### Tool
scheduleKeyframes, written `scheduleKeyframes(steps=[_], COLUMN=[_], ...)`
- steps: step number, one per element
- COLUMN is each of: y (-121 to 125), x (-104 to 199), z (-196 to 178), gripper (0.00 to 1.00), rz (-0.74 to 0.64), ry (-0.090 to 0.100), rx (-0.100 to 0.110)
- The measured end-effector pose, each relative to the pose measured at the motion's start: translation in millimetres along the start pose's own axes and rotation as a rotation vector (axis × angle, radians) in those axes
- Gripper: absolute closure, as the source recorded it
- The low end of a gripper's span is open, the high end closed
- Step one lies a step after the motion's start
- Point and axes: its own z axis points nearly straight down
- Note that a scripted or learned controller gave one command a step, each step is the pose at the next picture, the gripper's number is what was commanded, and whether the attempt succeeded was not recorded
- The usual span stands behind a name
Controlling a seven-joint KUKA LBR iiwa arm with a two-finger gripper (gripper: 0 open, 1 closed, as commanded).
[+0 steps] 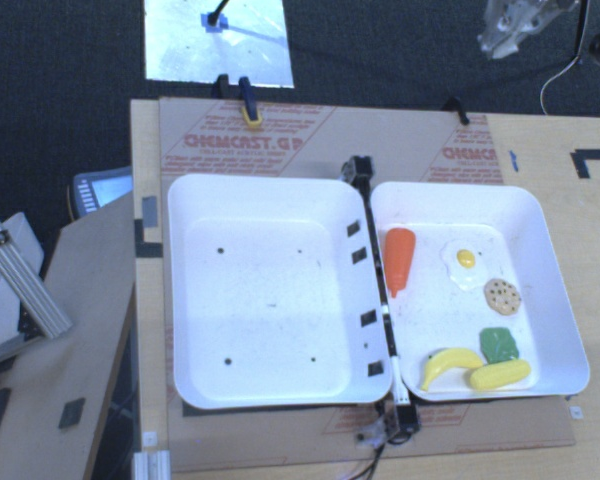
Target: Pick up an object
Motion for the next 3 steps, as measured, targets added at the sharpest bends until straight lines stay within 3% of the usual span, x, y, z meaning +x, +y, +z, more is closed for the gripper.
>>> scheduleKeyframes(steps=[2, 3], y=[-36.2, -36.3], x=[40.0, 48.5], z=[3.4, 3.6], gripper=[1.00, 1.00], rz=[0.003, 0.004], ry=[-0.001, -0.001], rx=[0.006, 0.006])
